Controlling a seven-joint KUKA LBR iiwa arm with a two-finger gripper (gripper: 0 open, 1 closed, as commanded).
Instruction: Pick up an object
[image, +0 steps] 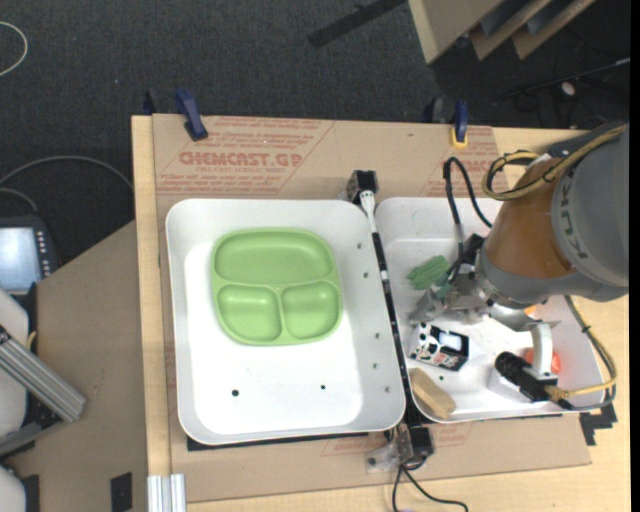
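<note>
1. Where the right bin has its upper-left quarter, a small dark green piece lies on the white floor. It is near the rail that divides the two bins.
2. The gripper sits low in that bin, just below and to the right of the green piece. The piece shows beside the grey metal tip, up and to its left. Whether the two touch cannot be told.
3. Whether the gripper is spread or closed cannot be told from this slant, because the wrist covers most of it.
4. A black-and-white packet lies flat and slightly tilted just below the gripper.
5. A tan block rests near the bin's lower-left corner, just below the packet.
6. The arm, grey with an orange band, reaches in from the right and covers much of the bin's right side.
7. The left bin holds a light green plate with three compartments, set in its upper half.
8. Both bins rest on a brown board with red print, held by two blue clamps at its far edge.
</note>
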